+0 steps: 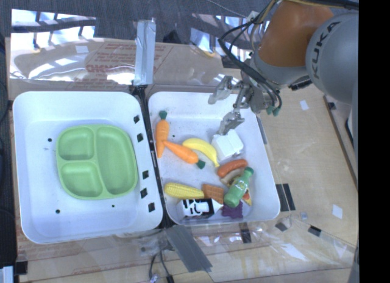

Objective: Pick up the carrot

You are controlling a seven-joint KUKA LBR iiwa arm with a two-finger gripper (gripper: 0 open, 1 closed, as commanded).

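Bench (304,154): tan surface, carrying two shallow white bins side by side.

Arm (329,38): grey with an orange band, reaching in from the right over the upper right corner of the right bin.

Left bin (30,214): holds a green divided plate (97,161) with three compartments, lying flat near its middle.

Right bin (201,102): holds a cluster of toy foods, crowded toward its lower half.

Hand (234,102): hangs above the upper right part of the right bin, fingers spread apart and gripping nothing; one finger points down toward a white block (228,146) just below it.

Carrots: two orange pieces at the left side of the right bin. The upright carrot (162,136) lies near the bin's left wall, green tip uppermost. The second carrot (183,152) lies slantwise beside it, green end toward the bin's middle. Both lie down and to the left of the hand, well apart from it, untouched.

Banana (203,149): yellow, curved, between the slanted carrot and the white block.

Corn cob (183,190): yellow, near the lower edge.

Green bottle (237,188): tilted, lower right, beside a reddish sausage (232,168).
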